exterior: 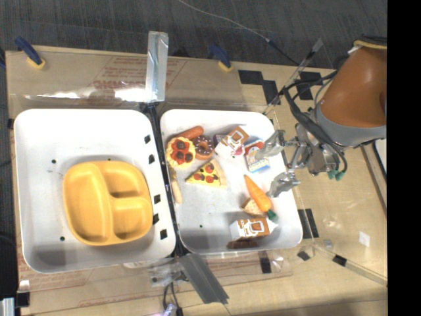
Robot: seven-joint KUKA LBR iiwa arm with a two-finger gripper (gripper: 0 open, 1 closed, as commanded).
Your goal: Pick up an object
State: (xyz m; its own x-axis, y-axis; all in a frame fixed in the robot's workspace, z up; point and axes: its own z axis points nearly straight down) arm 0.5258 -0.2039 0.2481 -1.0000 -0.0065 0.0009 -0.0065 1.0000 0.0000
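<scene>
The right bin (197, 232) holds several toy foods: a round pizza (180, 151), a pizza slice (206, 174), a sausage (189, 133), a chocolate donut (203, 147), small cartons (233, 141), an orange carrot (258, 194) and a brown-and-white carton (252, 228). My gripper (279, 164) hovers over the bin's right rim, open, its two metal fingers (275, 142) spread apart with nothing between them. One finger points near a blue-and-white packet (257, 160), the other sits just right of the carrot.
The left bin (39, 130) holds a yellow divided tray (107, 201). A silver tape strip (157, 68) stands behind the bins. Blue clips (29, 52) sit on the cardboard backing. Cables (296, 84) run by the arm at right.
</scene>
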